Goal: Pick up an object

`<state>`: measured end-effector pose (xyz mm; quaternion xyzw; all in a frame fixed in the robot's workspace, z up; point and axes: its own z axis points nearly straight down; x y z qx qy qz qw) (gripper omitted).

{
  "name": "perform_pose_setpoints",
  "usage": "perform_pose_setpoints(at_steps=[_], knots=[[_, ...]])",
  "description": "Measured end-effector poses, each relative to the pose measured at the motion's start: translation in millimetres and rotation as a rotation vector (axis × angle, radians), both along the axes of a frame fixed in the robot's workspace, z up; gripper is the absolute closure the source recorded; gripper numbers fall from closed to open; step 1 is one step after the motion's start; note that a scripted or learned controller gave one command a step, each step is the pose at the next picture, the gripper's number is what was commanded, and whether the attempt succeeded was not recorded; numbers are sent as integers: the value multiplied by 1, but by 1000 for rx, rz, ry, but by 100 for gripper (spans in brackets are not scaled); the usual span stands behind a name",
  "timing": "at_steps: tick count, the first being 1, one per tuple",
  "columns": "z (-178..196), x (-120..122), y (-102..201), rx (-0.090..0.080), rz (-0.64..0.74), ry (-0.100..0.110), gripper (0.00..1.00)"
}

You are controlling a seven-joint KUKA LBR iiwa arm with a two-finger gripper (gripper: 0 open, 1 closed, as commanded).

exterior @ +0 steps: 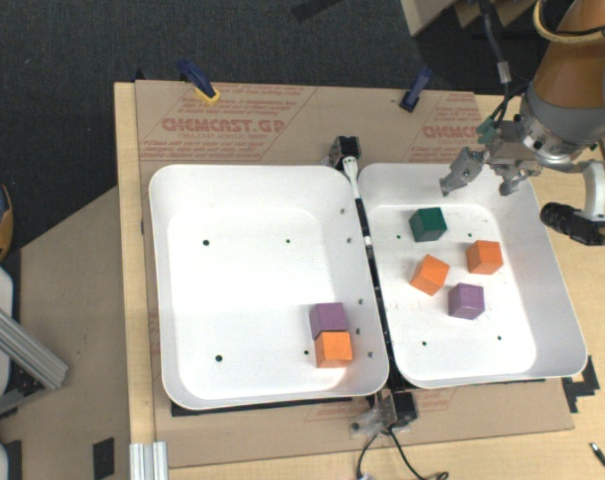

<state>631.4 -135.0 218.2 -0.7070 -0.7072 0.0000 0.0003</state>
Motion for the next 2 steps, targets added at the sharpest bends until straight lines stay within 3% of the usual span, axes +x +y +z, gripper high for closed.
perform_pose_setpoints(at_steps=[1,2], knots=[[-117,-26,10,-3,1,-11,0],[-111,-28,10,-2,-1,-5,100]])
